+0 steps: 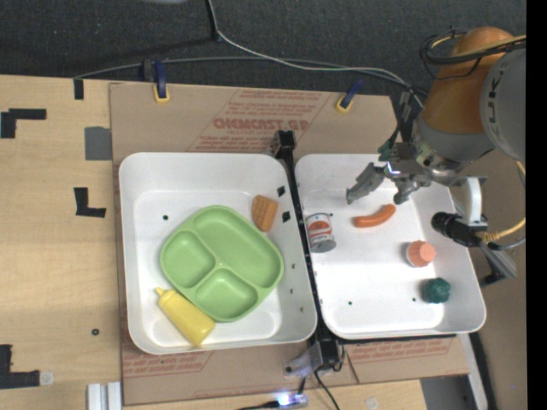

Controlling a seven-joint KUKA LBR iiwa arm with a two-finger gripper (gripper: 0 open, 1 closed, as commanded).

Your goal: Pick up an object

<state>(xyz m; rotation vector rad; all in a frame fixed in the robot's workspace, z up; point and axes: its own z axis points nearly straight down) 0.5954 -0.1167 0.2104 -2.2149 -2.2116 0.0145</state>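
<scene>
My gripper (381, 189) hangs over the right bin (342, 314), open, with nothing between its fingers. An orange sausage (374, 217) lies just below it on the bin floor. A small can with a red label (320, 231) stands near the bin's left wall. A pink-orange round piece (420, 253) and a dark green lump (436, 290) lie toward the bin's right side.
The left bin (141, 229) holds a green divided plate (222, 263), a yellow bottle (185, 316) at its front left, and a brown bread-like piece (265, 213) by the dividing wall. Cables run across the back of the bench.
</scene>
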